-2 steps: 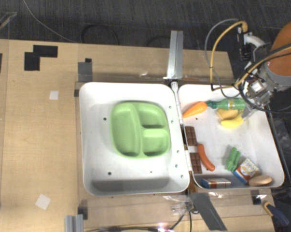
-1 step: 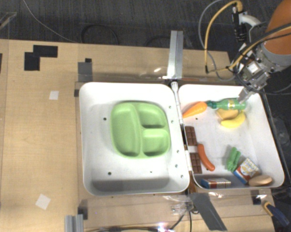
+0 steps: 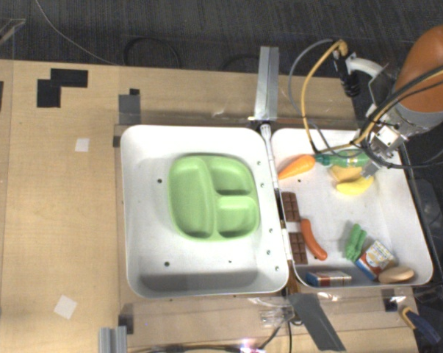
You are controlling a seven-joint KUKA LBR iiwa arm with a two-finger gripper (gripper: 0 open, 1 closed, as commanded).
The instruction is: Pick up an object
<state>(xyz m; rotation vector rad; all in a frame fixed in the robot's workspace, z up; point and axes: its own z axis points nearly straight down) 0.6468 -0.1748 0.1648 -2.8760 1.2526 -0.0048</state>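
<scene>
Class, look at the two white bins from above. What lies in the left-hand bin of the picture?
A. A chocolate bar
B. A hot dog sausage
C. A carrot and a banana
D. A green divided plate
D: the green divided plate sits alone in the left bin, while the carrot, sausage and chocolate bar lie in the right bin.

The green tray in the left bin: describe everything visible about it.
The green tray is pale green, looks like moulded plastic, and has rounded corners and three compartments: one long one on the view's left, two smaller ones stacked on the right. It lies flat, open side up, near the middle of the left white bin, slightly rotated. It rests on the bin floor.
</scene>
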